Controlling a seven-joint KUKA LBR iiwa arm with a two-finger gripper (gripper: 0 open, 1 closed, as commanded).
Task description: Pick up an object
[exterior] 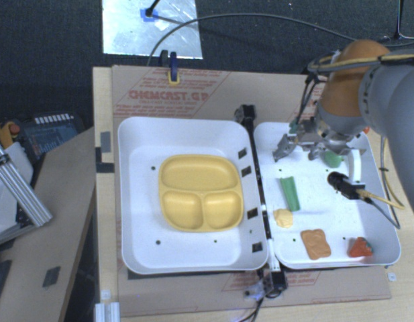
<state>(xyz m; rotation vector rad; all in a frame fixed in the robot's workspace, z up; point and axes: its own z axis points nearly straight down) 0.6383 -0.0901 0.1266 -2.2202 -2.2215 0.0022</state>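
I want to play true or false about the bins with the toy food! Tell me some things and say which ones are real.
1. The yellow divided plate lies in the left bin. True.
2. The green stick lies on the yellow plate. False: it lies in the right bin, on the white floor.
3. The toy strawberry sits near the right bin's front right corner. True.
4. The toast slice is stacked on the strawberry. False: they lie apart, side by side.
5. The gripper is over the left bin. False: it is over the back of the right bin.
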